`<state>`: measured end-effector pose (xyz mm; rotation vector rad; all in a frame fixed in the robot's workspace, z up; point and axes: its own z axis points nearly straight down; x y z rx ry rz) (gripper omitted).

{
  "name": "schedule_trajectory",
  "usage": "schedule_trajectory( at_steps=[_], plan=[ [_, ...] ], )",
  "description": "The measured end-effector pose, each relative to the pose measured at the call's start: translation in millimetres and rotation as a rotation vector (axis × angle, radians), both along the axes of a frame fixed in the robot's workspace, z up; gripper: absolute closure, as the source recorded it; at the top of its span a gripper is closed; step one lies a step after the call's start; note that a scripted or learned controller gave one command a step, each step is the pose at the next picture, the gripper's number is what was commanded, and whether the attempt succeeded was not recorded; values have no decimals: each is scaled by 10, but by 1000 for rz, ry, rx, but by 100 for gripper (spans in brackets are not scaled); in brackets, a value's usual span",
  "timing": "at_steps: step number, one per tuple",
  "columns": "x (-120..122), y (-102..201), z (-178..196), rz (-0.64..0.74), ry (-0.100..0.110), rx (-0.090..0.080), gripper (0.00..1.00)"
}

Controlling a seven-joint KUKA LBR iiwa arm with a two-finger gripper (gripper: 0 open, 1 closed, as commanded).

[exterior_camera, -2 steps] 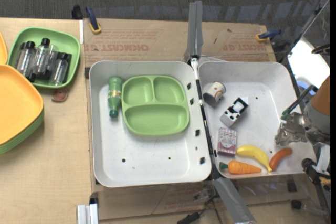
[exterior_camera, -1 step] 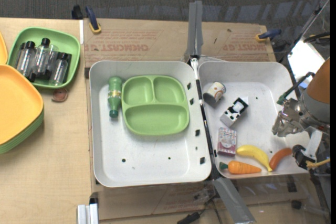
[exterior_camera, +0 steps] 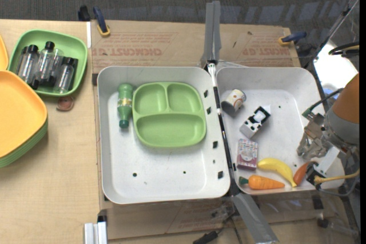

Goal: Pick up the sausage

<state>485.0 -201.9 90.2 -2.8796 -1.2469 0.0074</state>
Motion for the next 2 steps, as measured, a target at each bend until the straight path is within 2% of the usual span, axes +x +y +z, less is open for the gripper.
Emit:
schedule_trajectory(
  at_steps=[1,2],
  plan=[
    [528,93,434,-44,-1,-2,100],
    [419,-26,0,-370,1,-2,100]
  ],
)
